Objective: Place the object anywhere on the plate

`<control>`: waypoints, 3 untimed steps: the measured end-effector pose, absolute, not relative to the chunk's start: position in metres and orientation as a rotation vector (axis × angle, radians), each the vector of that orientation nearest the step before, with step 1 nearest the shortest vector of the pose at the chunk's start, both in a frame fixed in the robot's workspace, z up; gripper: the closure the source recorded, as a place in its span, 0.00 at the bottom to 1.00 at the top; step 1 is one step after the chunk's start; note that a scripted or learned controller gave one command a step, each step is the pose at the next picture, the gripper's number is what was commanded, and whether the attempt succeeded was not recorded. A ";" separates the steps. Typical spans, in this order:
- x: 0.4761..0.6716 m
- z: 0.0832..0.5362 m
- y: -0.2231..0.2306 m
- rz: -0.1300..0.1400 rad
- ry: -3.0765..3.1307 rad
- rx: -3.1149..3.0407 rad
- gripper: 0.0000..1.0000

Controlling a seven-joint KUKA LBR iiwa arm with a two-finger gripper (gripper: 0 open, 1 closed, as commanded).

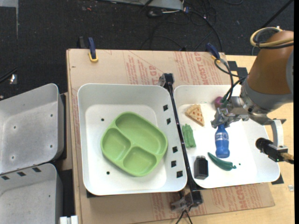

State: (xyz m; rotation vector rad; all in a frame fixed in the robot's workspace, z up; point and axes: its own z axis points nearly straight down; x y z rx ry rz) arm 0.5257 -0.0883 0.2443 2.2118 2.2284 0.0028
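A light green divided plate (134, 144) lies in the left bin (88, 125). In the right bin (261, 171) lie a blue bottle (222, 143), a tan pizza-slice wedge (196, 114), a green leafy toy (188, 136), a dark green pepper (222, 162), a black block (201, 167) and a small magenta piece (218, 100). My gripper (222, 122) hangs right over the top of the blue bottle, near its cap. Whether it touches the bottle is unclear from this angle.
A black divider (176, 134) runs between the two bins. The arm's orange band (273, 50) and grey wrist fill the upper right over the right bin. White lids (28, 125) sit off the bench at left.
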 end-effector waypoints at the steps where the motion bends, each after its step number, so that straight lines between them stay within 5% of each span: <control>1: 0.548 0.245 -0.050 0.003 2.228 2.213 1.00; 3: 0.585 0.227 0.039 0.001 2.228 2.213 1.00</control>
